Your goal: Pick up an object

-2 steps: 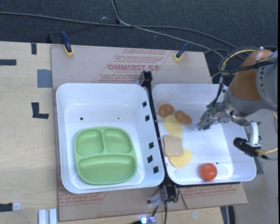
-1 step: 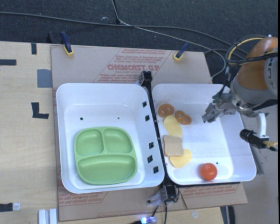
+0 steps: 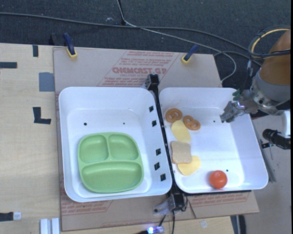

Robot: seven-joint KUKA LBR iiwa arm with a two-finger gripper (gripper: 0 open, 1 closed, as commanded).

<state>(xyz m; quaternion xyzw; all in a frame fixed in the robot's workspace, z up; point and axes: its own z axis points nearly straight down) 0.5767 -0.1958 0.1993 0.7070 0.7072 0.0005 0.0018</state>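
The right bin (image 3: 244,130) holds two brown pretzel-like pieces (image 3: 174,114) (image 3: 191,123), two pale yellow slices (image 3: 181,131) (image 3: 189,166), a tan bread slice (image 3: 181,152) and a red tomato (image 3: 218,179). My gripper (image 3: 230,112) hangs over the bin's far right corner, well right of the food and touching none of it. Nothing shows between its fingers. The grey arm with its orange band (image 3: 276,65) enters from the right.
The left bin (image 3: 68,101) holds a green divided plate (image 3: 110,162). Both bins rest on a cardboard sheet (image 3: 136,67) held by blue-and-yellow clamps (image 3: 70,48). A black divider (image 3: 158,140) runs between the bins. Cables cross the dark floor behind.
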